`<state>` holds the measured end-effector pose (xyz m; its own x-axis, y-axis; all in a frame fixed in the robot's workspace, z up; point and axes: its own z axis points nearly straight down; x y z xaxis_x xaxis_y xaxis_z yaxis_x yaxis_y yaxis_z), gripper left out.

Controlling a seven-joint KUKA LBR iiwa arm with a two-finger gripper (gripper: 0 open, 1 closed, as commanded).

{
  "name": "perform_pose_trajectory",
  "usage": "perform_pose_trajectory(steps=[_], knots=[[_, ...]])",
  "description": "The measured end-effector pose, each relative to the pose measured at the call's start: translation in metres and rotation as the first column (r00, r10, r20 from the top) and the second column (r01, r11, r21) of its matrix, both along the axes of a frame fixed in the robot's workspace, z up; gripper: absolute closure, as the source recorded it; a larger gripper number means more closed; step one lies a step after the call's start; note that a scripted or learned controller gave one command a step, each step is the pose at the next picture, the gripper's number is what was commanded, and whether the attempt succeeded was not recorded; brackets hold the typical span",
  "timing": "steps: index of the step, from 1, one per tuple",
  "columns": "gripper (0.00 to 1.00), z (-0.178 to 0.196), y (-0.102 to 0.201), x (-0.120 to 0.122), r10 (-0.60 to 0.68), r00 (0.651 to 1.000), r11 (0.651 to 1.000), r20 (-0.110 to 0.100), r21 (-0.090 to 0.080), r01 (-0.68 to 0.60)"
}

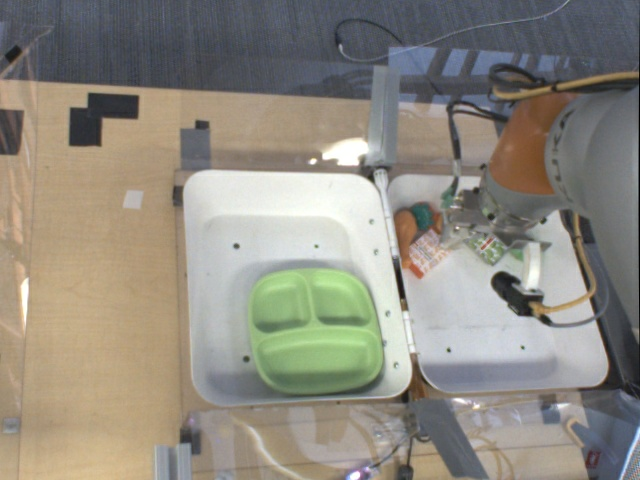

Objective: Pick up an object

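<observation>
Gripper (470,224) hangs low in the right bin (500,353), finger state impossible to tell; orange toy (405,227) and small carton (427,255) just left of it.

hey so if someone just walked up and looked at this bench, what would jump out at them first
Probably the bright green divided tray lying flat in the left bin, toward its near edge. Next, the grey arm with its orange band reaching in from the right, its gripper low over the far part of the right bin, beside a small cluster there: an orange item, a red-and-white packet and something green.
</observation>
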<state>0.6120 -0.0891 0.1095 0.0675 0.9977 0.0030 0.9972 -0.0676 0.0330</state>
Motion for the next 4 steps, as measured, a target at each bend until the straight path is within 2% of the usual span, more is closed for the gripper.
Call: perform_pose_trajectory(steps=[1,2,3,4], knots=[[0.0,0.0,0.0,0.0,0.0,1.0,1.0,-0.001,0.0,0.0],[0.0,-0.017,-0.003,0.052,-0.025,0.998,1.0,-0.063,-0.004,0.025],[1.0,-0.005,-0.006,0.05,-0.022,0.997,1.0,-0.078,-0.007,0.022],[1.0,0.078,0.082,0.058,0.193,0.981,0.981,-0.026,-0.001,-0.193]])
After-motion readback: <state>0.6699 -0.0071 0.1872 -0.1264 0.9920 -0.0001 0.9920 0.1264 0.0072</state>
